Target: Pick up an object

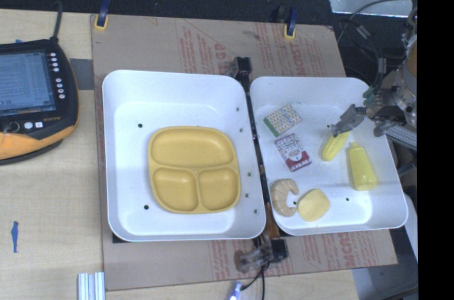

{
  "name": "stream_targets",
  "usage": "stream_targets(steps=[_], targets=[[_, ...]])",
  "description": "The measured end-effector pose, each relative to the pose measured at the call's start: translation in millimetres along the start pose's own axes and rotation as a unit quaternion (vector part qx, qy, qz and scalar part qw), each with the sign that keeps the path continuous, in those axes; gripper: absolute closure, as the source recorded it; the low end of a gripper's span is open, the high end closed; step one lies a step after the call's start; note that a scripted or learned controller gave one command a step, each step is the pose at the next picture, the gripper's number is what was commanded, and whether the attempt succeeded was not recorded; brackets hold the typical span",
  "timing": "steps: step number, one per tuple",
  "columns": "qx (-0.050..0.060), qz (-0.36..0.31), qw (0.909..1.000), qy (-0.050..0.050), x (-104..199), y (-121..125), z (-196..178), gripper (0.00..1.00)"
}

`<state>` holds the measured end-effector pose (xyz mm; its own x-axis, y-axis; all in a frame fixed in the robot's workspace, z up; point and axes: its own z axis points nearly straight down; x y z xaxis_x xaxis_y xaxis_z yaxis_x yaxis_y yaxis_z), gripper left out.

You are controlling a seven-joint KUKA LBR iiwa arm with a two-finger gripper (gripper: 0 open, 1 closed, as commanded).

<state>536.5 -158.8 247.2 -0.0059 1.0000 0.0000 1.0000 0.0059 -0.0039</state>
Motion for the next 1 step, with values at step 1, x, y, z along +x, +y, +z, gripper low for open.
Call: stream_targets(steps=[1], targets=[[0.001, 0.001, 1.0, -0.001, -39.6, 35.3, 83.1, 0.0]])
